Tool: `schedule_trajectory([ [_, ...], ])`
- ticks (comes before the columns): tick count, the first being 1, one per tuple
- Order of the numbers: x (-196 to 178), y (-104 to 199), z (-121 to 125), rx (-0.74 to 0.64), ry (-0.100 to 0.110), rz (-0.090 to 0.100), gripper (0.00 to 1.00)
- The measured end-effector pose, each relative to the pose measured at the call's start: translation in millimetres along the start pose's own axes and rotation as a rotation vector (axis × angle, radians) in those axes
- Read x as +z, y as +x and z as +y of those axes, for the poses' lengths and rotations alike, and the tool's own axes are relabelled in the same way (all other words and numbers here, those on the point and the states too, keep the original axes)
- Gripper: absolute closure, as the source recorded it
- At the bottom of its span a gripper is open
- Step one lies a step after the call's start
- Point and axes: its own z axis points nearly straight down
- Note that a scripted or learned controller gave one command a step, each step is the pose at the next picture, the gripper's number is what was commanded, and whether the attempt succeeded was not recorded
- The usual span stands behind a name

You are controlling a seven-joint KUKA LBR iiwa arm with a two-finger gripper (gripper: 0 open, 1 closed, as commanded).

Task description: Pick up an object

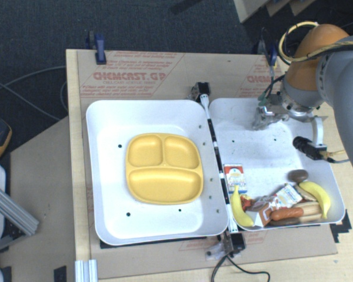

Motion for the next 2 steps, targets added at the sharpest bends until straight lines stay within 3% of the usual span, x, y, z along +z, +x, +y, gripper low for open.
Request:
schedule_trajectory([
  [1, 0.3, 33.6, -5.5, 0.003, 0.009, 0.003, 1.00],
  [2, 0.5, 61.2, 10.2, 0.003, 0.004, 0.002, 1.00],
])
